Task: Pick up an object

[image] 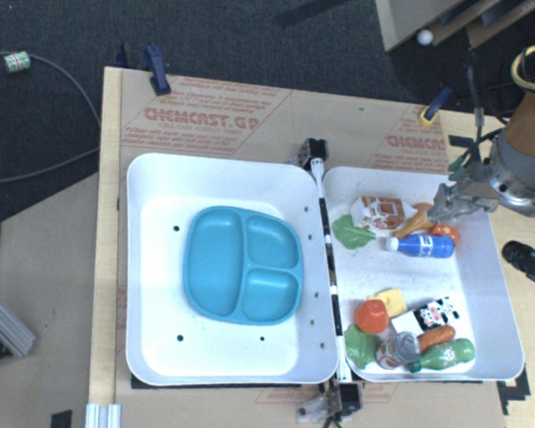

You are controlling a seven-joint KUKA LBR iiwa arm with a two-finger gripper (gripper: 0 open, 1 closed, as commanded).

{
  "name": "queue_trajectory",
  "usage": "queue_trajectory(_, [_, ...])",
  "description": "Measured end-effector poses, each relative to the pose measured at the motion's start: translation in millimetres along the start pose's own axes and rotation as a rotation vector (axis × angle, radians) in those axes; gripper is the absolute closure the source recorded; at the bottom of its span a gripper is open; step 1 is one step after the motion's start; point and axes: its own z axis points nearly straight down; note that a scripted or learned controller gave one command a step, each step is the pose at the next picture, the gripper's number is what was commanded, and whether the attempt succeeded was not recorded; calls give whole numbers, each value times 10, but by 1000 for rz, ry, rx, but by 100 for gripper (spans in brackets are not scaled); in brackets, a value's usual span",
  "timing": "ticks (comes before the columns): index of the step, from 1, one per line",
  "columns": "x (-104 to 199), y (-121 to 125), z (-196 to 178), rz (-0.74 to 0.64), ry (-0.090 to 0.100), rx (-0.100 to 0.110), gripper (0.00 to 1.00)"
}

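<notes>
Gripper [449, 205] sits low in the upper part of the right bin [508, 307], right over the cluster there: blue bottle [422, 246], snack packet [382, 211], green leaf-shaped piece [351, 233] and an orange carrot-like item [416, 219]. Can't tell its grip state from this angle, and nothing is visibly held.

Risks, as I judge them:
- Items up there are touching or overlapping, so closing could catch two things or pinch an edge and slip.
- The bottle lies on its side and is round, so it's likely to roll out under an off-centre squeeze.
- The packet is flat and hard to get under.
- Close to the bin's upper right wall, so a wall scrape is possible.

Second pile at lower right: red tomato [372, 314], yellow block [391, 300], cow-print box [435, 315], green pieces. It's just as crowded.

The left bin [152, 244] holds a teal divided tray [243, 264]. Bins sit on a cardboard sheet [257, 123] clamped on a wooden bench, with dark carpet and cables at upper left.
</notes>
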Motion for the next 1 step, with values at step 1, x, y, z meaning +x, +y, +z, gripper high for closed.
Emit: queue_trajectory(1, [-182,306,182,0,0,1,100])
